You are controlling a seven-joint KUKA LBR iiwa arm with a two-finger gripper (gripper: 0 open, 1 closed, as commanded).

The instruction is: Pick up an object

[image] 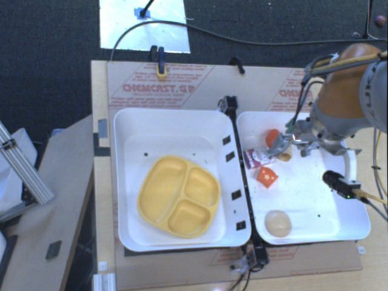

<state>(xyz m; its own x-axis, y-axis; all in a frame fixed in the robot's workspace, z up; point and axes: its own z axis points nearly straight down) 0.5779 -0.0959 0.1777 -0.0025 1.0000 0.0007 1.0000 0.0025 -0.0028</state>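
1. Nearest the camera: pale beige round disc-shaped object (278,223), lying flat near the front wall of the right-hand shallow white bin (351,226). Apart from everything else.
2. Further back in the same bin: small orange-red square block (267,176); just beside it a red-and-white crumpled wrapper (256,157); behind that a rounded orange-red object (272,137) and a small tan piece (284,155), both close to the fingers.
3. Left-hand white bin (182,123) carries a yellow plastic three-compartment tray (177,196).
4. Risk: the back cluster is crowded. Closing there could pinch the wrapper edge or nudge the tan piece aside and come up with nothing.
5. Risk: the wrapper looks thin and slack, likely to slip.
6. Pose: grey arm with orange band (351,83) reaches in from the right, wrist bent down over the right bin's back half; gripper (283,145) low at the cluster.
7. Fingers: opening cannot be told; nothing visibly held.
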